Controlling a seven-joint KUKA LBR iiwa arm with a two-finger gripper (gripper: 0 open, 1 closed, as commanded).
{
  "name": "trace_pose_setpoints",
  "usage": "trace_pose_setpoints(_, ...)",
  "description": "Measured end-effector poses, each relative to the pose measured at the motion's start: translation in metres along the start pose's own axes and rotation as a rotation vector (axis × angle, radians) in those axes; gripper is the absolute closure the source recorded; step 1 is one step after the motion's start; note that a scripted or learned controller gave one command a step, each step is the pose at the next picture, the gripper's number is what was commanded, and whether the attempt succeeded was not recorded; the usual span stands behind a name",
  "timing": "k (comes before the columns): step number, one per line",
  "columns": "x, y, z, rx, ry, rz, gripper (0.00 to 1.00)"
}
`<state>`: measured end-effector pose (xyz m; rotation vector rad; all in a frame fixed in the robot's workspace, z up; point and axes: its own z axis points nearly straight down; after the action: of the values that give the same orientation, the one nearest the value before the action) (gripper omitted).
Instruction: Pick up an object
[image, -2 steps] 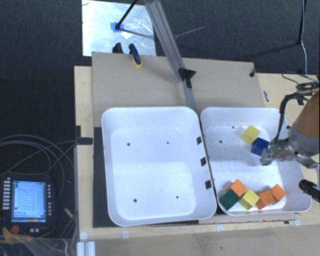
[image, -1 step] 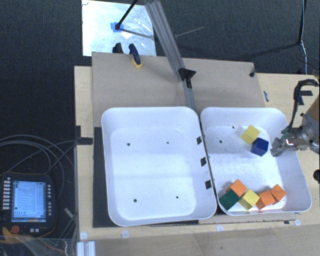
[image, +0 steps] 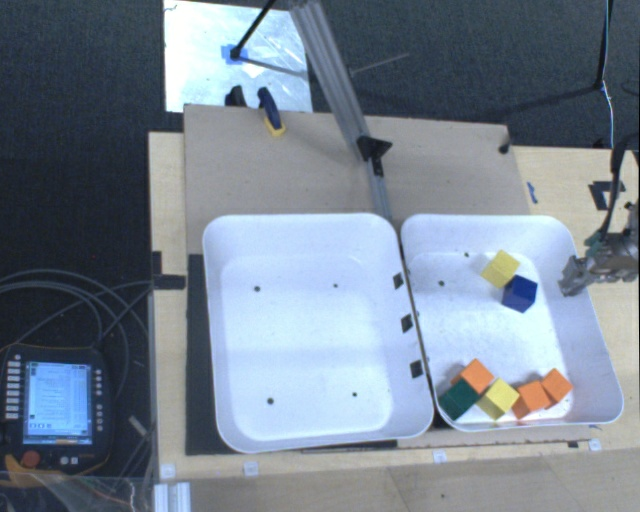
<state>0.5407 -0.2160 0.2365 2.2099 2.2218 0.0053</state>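
Since the blocks look small, rigid and light, we judge that flat opposite faces suit a pinch best. We see the jaws at the right bin's right rim; we cannot tell their state. The blue block lies nearest, touching a yellow block; others crowd the bin's near corner.

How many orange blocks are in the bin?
3, all in the right bin, near its front edge: one orange block beside the green block, one right of the yellow block, and one at the front right corner. More could hide underneath.
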Motion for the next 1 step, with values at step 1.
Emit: trace_pose_setpoints(1, 0.0447, 0.0171, -0.0098, 0.003, 0.004, -0.005, 1.00)
